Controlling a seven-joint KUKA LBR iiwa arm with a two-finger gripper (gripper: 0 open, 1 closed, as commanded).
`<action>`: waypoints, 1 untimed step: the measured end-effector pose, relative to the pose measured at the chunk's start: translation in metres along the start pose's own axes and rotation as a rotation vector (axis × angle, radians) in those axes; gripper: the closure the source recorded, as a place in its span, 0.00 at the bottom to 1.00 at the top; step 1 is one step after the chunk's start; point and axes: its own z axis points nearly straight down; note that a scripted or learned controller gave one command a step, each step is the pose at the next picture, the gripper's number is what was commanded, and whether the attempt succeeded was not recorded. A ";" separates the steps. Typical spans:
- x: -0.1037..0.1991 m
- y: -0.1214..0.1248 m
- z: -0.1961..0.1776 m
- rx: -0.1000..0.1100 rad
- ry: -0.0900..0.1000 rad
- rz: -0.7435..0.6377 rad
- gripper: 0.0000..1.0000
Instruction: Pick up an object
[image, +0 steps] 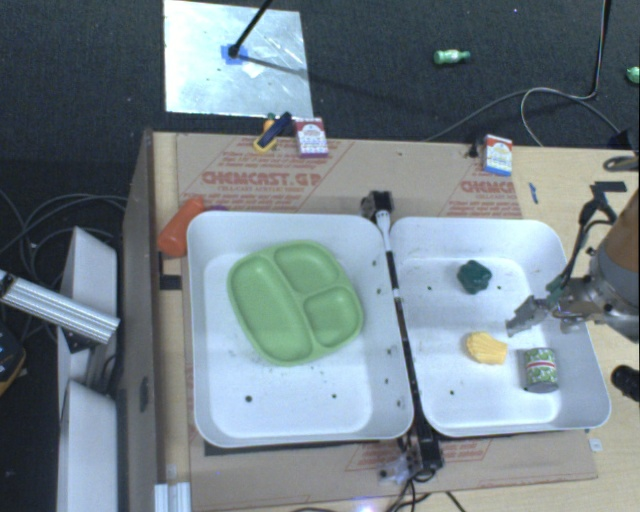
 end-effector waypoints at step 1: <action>0.020 0.011 0.118 -0.001 0.000 0.000 0.00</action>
